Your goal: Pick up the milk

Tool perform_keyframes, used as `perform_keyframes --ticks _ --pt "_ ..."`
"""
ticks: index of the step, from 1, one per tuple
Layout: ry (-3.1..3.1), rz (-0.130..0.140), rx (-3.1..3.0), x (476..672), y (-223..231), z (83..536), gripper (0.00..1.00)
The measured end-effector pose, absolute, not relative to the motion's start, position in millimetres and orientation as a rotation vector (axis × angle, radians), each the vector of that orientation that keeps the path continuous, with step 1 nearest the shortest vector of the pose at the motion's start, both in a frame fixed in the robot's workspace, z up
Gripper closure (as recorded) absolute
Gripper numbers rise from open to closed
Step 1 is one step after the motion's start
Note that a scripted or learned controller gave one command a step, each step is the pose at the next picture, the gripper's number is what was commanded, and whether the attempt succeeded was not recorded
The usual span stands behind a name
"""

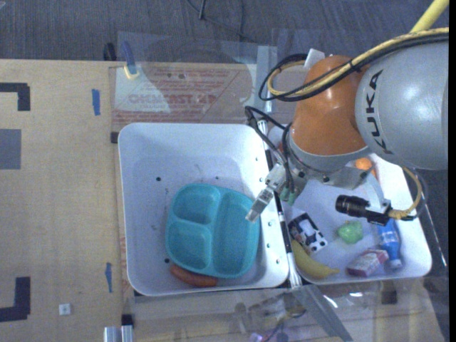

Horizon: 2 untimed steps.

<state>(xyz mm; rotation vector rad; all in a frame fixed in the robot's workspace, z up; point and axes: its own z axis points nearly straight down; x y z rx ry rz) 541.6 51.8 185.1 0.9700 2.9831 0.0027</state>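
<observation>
Two bins on the bench (57, 191), and the claw (258, 206) is hanging over the wrong one: it sits above the right edge of the left bin (142, 155), just over the right rim of the blue plate (210, 230), nothing between its tips that I can see. Can't tell from this angle whether it's spread or pressed together. Milk looks like the small black-and-white carton (308, 232) in the right bin (420, 262), near its left wall toward the near-left corner, touching or just beside the banana (313, 263); not fully sure, since a pink-and-white pack (367, 262) by the near edge could also pass for a carton. Judging by that, we're at the approach step, no grasp yet. Next move calls for a short shift right across the divider wall between the bins, then lining up over the carton and coming down. Risk: the banana crowds one side and the bin wall the other, so little room to straddle it. Sausage (194, 278) in the left bin is irrelevant.
</observation>
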Motion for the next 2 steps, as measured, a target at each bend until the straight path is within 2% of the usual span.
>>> perform_keyframes --ticks 1,2 --pt "2.929 0.001 1.122 519.6 -71 245 0.00" --pt "2.849 0.003 1.313 555.0 16 234 0.00"
